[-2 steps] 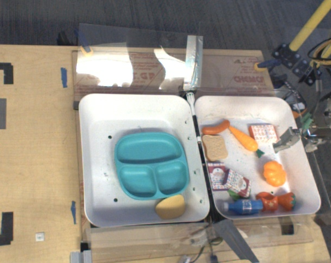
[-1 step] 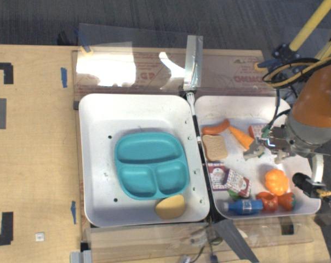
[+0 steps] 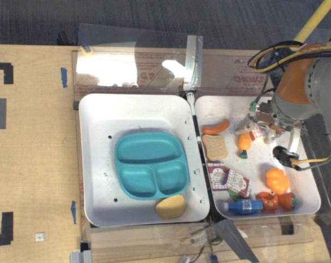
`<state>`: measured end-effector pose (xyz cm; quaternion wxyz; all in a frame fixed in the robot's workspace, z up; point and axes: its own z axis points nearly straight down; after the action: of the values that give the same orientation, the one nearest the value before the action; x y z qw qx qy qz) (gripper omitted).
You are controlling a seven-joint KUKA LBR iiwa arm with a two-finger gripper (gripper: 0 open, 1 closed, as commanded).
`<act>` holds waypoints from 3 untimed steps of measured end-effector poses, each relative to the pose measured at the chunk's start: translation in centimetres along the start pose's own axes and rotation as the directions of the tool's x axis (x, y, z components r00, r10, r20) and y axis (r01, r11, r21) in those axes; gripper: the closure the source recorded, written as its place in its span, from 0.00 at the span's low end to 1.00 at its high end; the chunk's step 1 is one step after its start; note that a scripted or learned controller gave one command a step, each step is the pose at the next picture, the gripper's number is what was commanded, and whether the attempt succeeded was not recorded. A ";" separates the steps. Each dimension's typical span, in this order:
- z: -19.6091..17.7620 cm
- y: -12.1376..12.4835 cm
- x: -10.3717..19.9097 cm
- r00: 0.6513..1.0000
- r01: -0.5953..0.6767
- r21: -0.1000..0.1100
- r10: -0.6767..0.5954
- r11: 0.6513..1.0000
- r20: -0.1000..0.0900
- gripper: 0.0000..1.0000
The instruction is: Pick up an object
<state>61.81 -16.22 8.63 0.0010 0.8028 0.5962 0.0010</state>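
My gripper [image 3: 257, 128] hangs low over the back of the right bin [image 3: 313, 201], with the grey arm and its orange band [image 3: 293, 86] reaching in from the right. It sits just right of a small orange piece [image 3: 244, 141] and over a small red and white item [image 3: 258, 135] that it partly hides. Whether anything is held cannot be made out. Further left lie a sausage [image 3: 216, 127] and a slice of bread [image 3: 215, 147].
The right bin also holds snack packets [image 3: 229, 179], a blue bottle [image 3: 245, 206], an orange fruit [image 3: 277, 180] and red pieces [image 3: 277, 201]. In the left bin [image 3: 94, 147] are a teal divided plate [image 3: 150, 165] and a yellow lump [image 3: 171, 206]. Cables [image 3: 290, 159] trail by the wrist.
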 end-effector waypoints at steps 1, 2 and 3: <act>0.0 0.0 0.0 1.000 0.000 0.000 0.000 1.000 0.000 0.00; -1.1 0.2 0.0 1.000 0.001 -0.003 -0.001 1.000 0.000 1.00; -9.4 2.0 7.1 0.997 -0.083 -0.003 0.083 0.997 -0.002 1.00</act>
<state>65.75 -9.99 18.06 0.0015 0.8268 0.5625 0.0029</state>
